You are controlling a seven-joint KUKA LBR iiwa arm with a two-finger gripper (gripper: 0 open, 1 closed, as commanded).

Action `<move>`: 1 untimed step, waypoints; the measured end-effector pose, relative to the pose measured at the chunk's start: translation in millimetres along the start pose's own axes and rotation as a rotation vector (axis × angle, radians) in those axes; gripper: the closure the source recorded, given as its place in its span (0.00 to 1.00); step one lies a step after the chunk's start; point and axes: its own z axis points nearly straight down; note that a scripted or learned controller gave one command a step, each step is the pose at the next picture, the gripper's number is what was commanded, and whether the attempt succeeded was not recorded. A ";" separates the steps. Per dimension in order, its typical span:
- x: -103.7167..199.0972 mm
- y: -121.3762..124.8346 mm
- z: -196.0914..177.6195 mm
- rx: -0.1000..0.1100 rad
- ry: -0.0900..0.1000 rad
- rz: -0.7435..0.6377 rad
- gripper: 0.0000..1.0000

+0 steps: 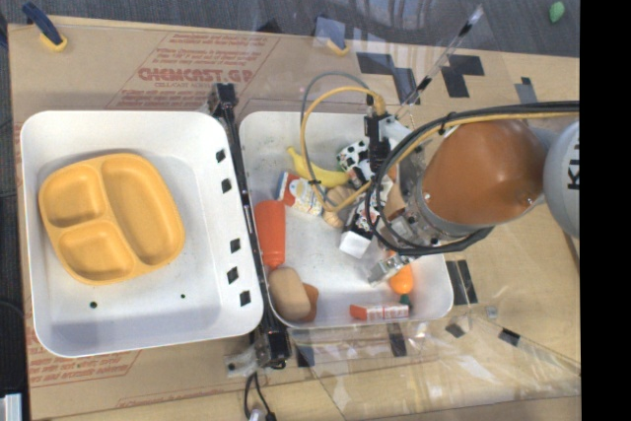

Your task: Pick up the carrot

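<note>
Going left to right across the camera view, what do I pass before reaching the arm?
Yellow divided plate → left bin → carrot → potato → banana → arm's orange band.

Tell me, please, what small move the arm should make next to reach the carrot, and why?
Probably shift the gripper toward the right bin's left wall, since the carrot lies there, apart from it, with a potato just below.

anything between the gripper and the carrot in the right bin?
Nothing visible. The carrot lies against the right bin's left wall, potato just below it. The arm's wrist hangs over the bin's right half; bare bin floor separates them.
</note>
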 end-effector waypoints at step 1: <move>4.1 -34.4 5.6 0.000 -0.001 -0.315 1.00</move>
